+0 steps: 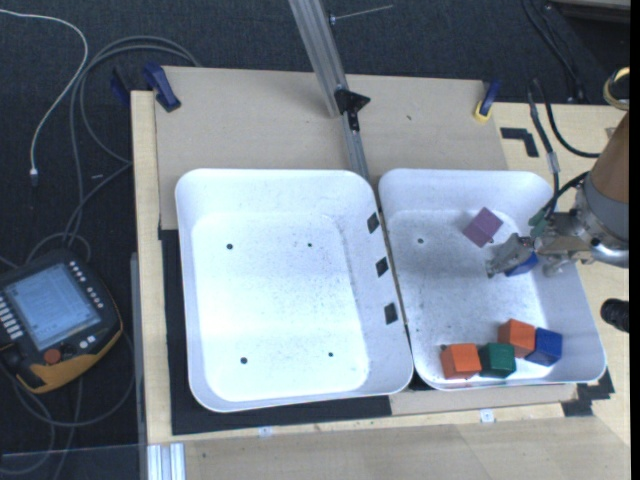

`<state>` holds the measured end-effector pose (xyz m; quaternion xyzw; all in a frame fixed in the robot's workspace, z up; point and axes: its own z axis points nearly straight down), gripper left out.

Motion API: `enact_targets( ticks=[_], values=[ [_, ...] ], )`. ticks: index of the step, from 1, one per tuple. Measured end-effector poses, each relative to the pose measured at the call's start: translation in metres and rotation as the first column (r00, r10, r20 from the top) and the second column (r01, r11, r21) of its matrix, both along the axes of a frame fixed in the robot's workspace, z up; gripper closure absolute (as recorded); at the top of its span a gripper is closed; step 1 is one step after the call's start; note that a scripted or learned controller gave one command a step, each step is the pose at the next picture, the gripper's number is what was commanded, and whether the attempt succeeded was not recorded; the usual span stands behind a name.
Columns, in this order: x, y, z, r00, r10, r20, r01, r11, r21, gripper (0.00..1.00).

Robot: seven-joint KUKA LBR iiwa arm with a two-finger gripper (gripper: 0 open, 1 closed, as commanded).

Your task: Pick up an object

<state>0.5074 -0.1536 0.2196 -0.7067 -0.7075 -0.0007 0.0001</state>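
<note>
Hovering low in the right shallow white plastic bin [570,368]: gripper [505,261], finger state impossible to tell. Lying just beside: small purple cube [484,226], not lifted. Resting along the near wall: orange, green and blue blocks [497,350]. Pick not yet completed.

Bench [250,118] w/ 2 white bins: left bin [280,193], right bin [440,183].

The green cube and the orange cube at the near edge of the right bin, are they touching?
Touching. The camera view shows the green cube pressed against the orange cube, with no white bin floor visible between them.
</note>
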Motion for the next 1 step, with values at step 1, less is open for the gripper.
enact_targets(
  ticks=[1],
  values=[
    [0.0990, -0.0255, -0.1014, 1.000, 0.002, 0.022, -0.002, 1.000, -0.007, 0.00]
  ],
)
